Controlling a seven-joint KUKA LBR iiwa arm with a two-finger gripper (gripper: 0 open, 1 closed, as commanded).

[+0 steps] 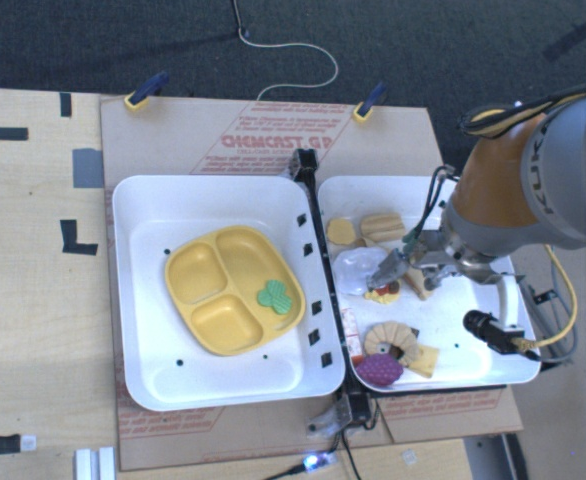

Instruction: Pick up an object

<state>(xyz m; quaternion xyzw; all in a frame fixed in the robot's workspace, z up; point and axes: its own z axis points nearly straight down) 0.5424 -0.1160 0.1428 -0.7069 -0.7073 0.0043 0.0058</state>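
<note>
My gripper [403, 276] is low in the right bin [493, 368], near its middle, and stands open. A small red and yellow toy food piece [383, 291] lies just below its left finger [387, 269], and nothing shows between the fingers. A tan bread piece [381, 227] and a pale yellow round piece [342, 232] lie at the bin's back left. At the front left lie a brown ring-shaped piece [390, 337], purple grapes [379, 370] and a yellow wedge [422, 360].
The left bin [143, 368] holds a yellow divided plate [213, 273] with a green piece [276, 297] on its right side. A black divider [318, 258] runs between the bins. The grey and orange arm [513, 188] covers the right bin's back right.
</note>
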